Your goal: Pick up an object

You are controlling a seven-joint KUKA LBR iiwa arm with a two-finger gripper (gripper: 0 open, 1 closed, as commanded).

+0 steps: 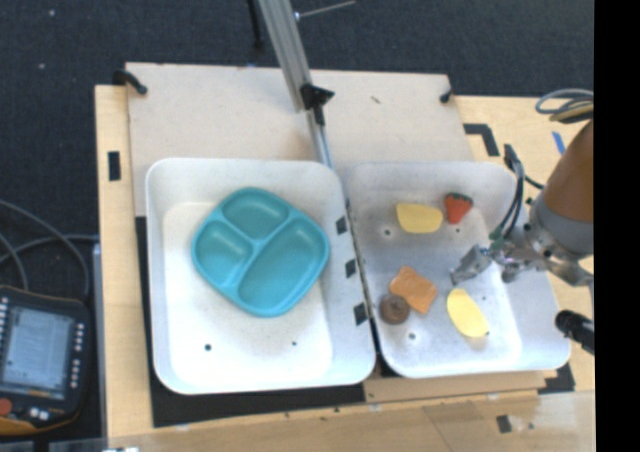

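Currently the gripper sits low over the right bin, arm coming in from the right edge. Can't tell its state: nothing visibly in its grasp, and how it stands is too blurred to read. It sits just above the yellow oval piece, near it but contact unclear. Rest of the right bin: yellow block toward the back, with a red strawberry-like piece just beside it on the right; orange square piece mid-bin, tilted, with a small brown round piece touching or just beside its lower left corner. Left bin carries a teal divided plate, three compartments, roughly centred. Metal rail runs from the top down to the seam between bins.
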